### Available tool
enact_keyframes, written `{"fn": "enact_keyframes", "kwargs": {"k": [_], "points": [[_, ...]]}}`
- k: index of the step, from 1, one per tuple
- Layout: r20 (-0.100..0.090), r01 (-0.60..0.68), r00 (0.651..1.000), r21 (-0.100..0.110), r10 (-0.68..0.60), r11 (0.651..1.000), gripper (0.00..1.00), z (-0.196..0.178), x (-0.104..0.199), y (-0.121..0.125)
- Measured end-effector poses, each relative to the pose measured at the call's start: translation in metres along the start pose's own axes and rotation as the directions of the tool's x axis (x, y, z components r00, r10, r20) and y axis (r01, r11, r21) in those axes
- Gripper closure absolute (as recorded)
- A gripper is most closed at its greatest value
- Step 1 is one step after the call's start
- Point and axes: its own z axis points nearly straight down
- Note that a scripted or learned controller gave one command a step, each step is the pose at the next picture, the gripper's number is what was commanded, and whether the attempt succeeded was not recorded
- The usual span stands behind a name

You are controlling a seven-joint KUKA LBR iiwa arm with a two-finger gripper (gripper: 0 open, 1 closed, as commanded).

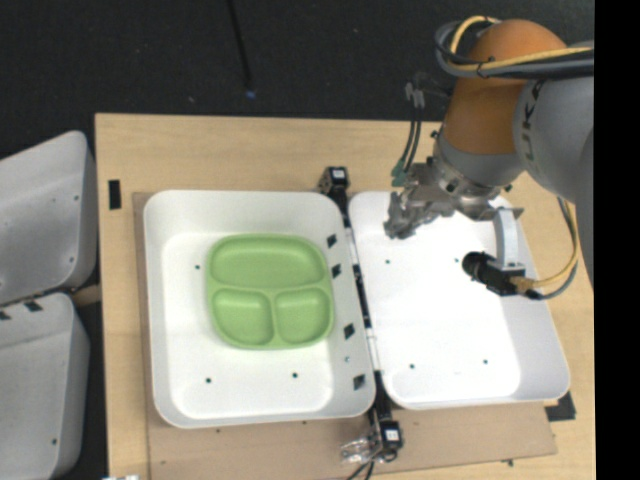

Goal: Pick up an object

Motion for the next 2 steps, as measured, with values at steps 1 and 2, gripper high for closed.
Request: {"fn": "enact_keyframes", "kwargs": {"k": [1, 2], "points": [[0.001, -0.001, 1.000, -0.002, 0.001, 1.000, 1.00, 0.009, 0.040, 0.019], [0.000, -0.001, 1.000, -0.003, 0.001, 1.000, 1.00, 0.016, 0.081, 0.036]]}}
